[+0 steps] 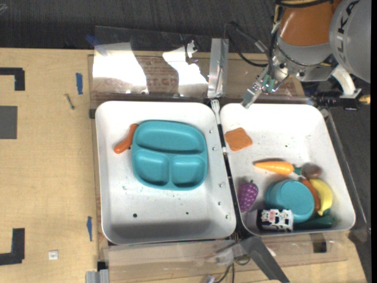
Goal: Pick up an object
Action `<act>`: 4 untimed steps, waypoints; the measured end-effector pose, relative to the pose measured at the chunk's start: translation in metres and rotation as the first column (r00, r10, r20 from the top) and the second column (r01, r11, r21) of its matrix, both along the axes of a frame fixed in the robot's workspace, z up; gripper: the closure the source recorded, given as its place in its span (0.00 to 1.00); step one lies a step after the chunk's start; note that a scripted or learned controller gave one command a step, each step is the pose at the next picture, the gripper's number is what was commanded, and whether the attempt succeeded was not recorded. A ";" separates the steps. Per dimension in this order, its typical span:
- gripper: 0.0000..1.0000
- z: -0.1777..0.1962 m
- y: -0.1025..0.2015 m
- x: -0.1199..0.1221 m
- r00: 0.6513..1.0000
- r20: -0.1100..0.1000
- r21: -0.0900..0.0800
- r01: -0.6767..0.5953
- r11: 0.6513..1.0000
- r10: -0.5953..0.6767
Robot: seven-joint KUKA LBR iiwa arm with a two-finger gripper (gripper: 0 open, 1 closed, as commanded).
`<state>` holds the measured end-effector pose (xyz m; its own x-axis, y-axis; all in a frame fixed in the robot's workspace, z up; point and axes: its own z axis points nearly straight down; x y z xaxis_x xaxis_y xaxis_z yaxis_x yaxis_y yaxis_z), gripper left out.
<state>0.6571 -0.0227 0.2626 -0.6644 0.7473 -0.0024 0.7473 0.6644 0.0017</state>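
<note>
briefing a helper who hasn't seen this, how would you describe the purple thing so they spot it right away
Look in the right-hand white bin, along its left wall near the front. The bunch of grapes lies there, left of the teal bowl. It is the bin's one purple, knobbly item.

Glossy plastic bins [118, 217]; smooth teal plastic tray [169, 154].
</note>
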 end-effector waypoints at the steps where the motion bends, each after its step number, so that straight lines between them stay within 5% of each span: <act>1: 1.00 -0.016 -0.034 0.007 0.994 -0.001 0.000 -0.111 0.994 0.111; 4: 1.00 -0.001 -0.021 -0.001 0.936 0.005 -0.004 -0.352 0.936 0.352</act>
